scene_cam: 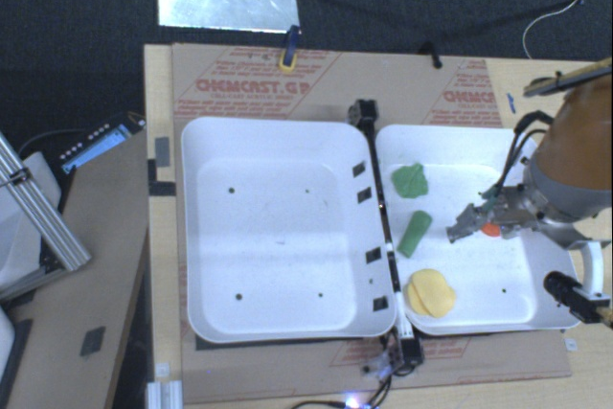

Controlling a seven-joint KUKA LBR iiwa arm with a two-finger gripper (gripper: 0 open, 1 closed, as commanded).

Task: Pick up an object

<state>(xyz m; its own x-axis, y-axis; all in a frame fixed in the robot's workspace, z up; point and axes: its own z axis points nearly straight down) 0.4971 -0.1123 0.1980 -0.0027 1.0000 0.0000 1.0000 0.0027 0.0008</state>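
The end effector (pixel 466 227) hung low in the right bin (pixel 460 321) — grip state unclear — near a green block (pixel 415 233).

smooth white plastic bins (pixel 278 134), printed cardboard base (pixel 316 77)

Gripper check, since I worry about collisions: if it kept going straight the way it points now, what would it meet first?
Probably the long green piece, just left of the gripper in the right bin, though height is unclear.

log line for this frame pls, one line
hand low in right bin | nearest: orange object | also there: green block, green leafy piece, yellow object | grasp: cannot tell
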